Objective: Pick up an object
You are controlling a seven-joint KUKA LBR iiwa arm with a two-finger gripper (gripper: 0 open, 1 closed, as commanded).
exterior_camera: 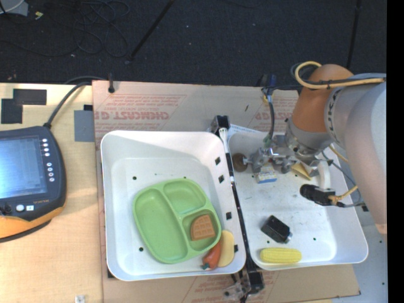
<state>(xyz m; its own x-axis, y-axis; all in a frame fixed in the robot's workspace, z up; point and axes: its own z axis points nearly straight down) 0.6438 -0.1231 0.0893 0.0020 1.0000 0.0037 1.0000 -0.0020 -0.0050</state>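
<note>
I see a small blue and white flat piece (267,178) on the floor of the right white bin (353,245) — it lies just under the metal gripper (273,160). I cannot tell how the gripper is set. Below lie a black block (276,228) and a yellow toy corn cob (281,255). In the left white bin (120,169) sits a green divided plate (158,223).

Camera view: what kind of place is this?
Likely a robot grasping lab bench: two white bins holding toy food like a corn cob, a teach pendant at left, cables on dark floor.
</note>
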